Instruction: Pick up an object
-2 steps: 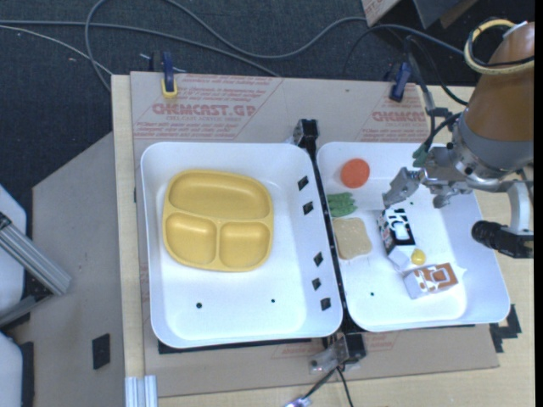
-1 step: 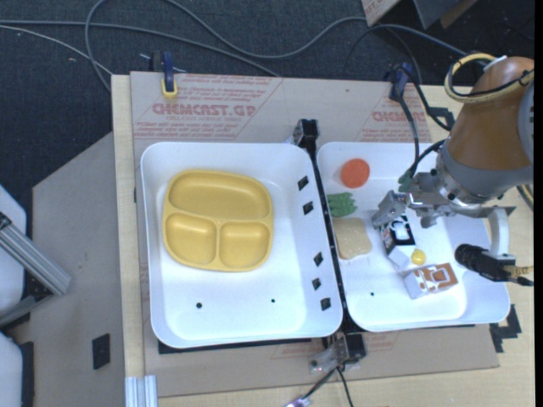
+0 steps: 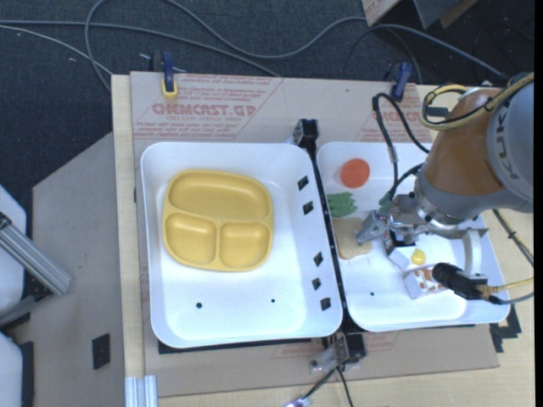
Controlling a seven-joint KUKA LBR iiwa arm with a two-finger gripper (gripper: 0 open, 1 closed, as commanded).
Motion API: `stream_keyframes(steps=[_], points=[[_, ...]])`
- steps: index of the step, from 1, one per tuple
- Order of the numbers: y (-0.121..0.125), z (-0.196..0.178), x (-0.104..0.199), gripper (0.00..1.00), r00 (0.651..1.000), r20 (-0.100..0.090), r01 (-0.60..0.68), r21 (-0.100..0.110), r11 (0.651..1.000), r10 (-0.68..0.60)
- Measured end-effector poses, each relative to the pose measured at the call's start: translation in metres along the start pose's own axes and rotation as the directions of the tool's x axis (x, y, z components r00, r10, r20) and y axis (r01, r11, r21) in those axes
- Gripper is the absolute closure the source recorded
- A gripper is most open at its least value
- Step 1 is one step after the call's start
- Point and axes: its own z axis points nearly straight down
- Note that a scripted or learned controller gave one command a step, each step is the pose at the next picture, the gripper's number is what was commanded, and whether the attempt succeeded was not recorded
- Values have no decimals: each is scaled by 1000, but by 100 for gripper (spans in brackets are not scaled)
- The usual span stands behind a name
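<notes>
Gripper (image 3: 374,227) is low in right bin (image 3: 373,308), metal tip just over a flat tan piece (image 3: 346,242). Can't tell the jaw state from here. Behind it is a lumpy green item (image 3: 341,203), possibly soft, then a smooth round orange disc (image 3: 355,173). Left bin (image 3: 229,312) holds a glossy yellow three-compartment plate (image 3: 219,220).

**Bright, even light from above; whites near washout**

Strong, diffuse light falls from overhead. The left bin (image 3: 174,312) and the right bin (image 3: 382,308) glow almost blown-out white, and their floors lose detail. The yellow tray (image 3: 219,219) carries a soft sheen, with faint shading in its compartments. Shadows are soft: a pale grey one lies under the arm (image 3: 467,164) on the right bin. The dark carpet (image 3: 68,83) looks murky and grainy. Focus is soft overall; the orange round thing (image 3: 355,172) has fuzzy edges.
</notes>
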Motion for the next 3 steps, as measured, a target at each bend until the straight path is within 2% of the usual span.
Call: stream_keyframes(steps=[1,2,3], points=[[8,17,-1,0,1000,8,2,-35,999,-1],[8,7,-2,100,1000,9,-1,-32,999,1],[11,-47,-13,100,1000,4,0,-14,1000,0]])
